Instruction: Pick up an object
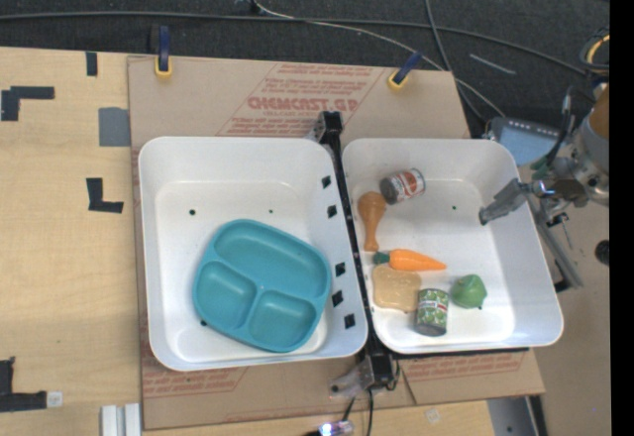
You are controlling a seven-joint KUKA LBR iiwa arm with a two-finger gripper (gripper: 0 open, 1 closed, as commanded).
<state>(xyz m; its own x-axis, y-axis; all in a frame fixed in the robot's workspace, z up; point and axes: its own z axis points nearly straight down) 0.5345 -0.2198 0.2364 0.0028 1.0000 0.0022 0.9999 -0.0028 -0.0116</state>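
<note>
My arm enters from the right edge of the camera view, only its wrist end in sight, with a pale metallic housing and dark cabling at the joint. My gripper (498,207) points left and slightly downward at the end of it, one grey finger (505,201) plainly visible as a slanted bar. I hold nothing between my fingers.

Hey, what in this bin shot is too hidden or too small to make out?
- Claw, camera view: too small and dark to read.
- Arm: cut off by the right edge.
- Labels on the upper can and lower can: too small.
- Toast: partly covered by the lower can.
</note>
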